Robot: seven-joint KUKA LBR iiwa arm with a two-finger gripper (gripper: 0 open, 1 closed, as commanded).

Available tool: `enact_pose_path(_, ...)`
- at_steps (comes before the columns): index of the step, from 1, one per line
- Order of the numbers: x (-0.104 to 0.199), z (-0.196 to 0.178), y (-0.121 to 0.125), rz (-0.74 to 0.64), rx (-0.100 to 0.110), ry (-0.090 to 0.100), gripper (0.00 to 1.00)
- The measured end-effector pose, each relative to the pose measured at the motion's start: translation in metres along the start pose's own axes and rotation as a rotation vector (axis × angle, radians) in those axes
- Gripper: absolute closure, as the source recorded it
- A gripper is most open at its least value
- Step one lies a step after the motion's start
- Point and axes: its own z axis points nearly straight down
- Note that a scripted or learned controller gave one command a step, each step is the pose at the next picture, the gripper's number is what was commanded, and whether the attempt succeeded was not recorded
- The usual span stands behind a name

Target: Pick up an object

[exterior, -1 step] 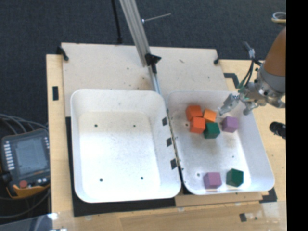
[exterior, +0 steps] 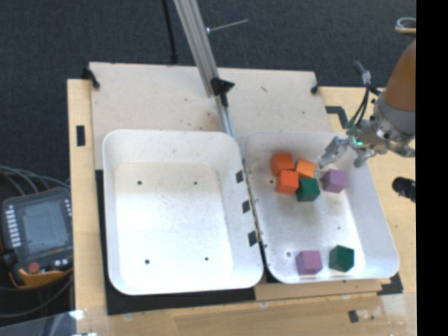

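Purple cube [exterior: 335, 180], small and seemingly plastic, is judged the likeliest target, since it is seen lying in the right shallow white bin [exterior: 381, 233] just beside and below the end effector [exterior: 334, 154]. In the camera view, the end effector is seen hanging over the upper right part of that bin, carried by the grey arm with its orange band [exterior: 399, 89]. Whether it is spread or pressed together cannot be told from this angle, and nothing is seen pinched in it.

A tight cluster is seen next to the purple cube: a dark green cube [exterior: 308, 189] touching or nearly touching it on its left, a small orange-yellow cube [exterior: 305, 168] above that, and two orange cubes [exterior: 285, 173] further left, stacked or leaning on each other. Failure is most likely to be caused by this crowding; a fingertip could be brought down onto the green neighbour, so that the cubes are shoved apart and nothing is enclosed. The purple cube could also be pushed toward the bin's sloped right wall and tipped. A tilted cube may be squeezed out on closing.

A second purple cube [exterior: 309, 262] and a second green cube [exterior: 341, 257] are seen well apart from the cluster, near the front edge, with more room around them. The left white bin [exterior: 112, 152] is seen beside it on the wooden table [exterior: 80, 208].
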Motion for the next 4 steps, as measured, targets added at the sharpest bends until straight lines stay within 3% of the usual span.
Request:
enact_pose_path(1,0.001,0.058,0.008,-0.002,0.004,0.001,0.0)
enact_pose_path(2,-0.004,0.089,0.014,0.003,-0.012,-0.002,0.0)
enact_pose_path(3,-0.004,0.084,0.015,0.002,-0.021,-0.006,0.0)
enact_pose_path(4,-0.005,0.073,0.016,0.001,-0.026,-0.008,1.0)
